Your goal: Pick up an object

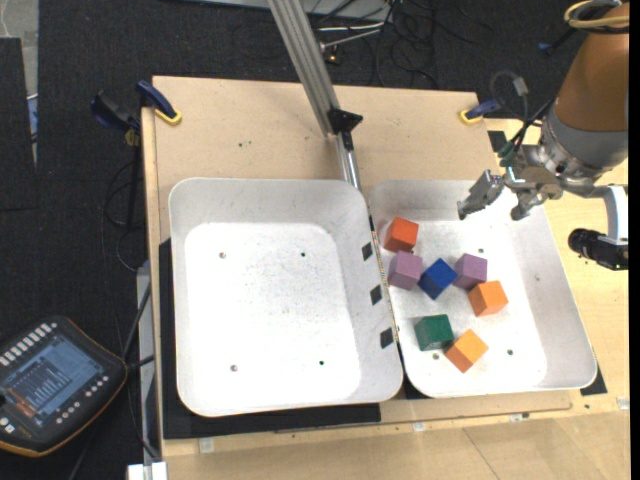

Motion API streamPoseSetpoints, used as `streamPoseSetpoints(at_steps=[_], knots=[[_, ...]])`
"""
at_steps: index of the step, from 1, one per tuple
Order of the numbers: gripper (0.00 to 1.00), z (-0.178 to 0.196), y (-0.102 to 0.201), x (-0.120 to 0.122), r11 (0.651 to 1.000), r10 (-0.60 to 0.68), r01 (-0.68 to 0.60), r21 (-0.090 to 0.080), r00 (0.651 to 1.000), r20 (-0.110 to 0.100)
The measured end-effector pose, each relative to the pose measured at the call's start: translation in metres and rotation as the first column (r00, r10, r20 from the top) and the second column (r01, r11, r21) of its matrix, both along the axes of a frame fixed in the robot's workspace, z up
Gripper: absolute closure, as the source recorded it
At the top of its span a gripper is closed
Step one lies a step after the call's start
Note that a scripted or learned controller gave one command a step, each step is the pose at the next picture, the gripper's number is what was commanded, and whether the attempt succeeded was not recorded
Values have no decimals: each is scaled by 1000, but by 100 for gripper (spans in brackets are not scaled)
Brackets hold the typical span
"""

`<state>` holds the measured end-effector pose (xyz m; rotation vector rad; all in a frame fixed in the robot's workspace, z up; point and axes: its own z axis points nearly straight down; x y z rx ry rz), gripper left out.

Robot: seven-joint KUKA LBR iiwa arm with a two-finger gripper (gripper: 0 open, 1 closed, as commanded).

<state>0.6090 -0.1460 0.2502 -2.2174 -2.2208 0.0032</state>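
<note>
One fixed camera looks down aslant on both bins (270,268).

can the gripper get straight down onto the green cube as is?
Probably yes. The green cube lies uncovered in the right bin; the open gripper hangs above that bin's far end. An orange cube sits close beside it.

i saw the gripper (497,198) over the far edge of the right bin (560,308), fingers spread, nothing between them. seven blocks lay clustered in that bin: orange block (402,234) farthest, blue block (437,277) central, green block (433,330) nearer. the left bin (200,298) sat beside.
</note>
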Motion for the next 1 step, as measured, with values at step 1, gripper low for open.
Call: streamPoseSetpoints(at_steps=[1], knots=[[0, 2, 0, 1, 1000, 1, -1, -1, 1000, 4]])
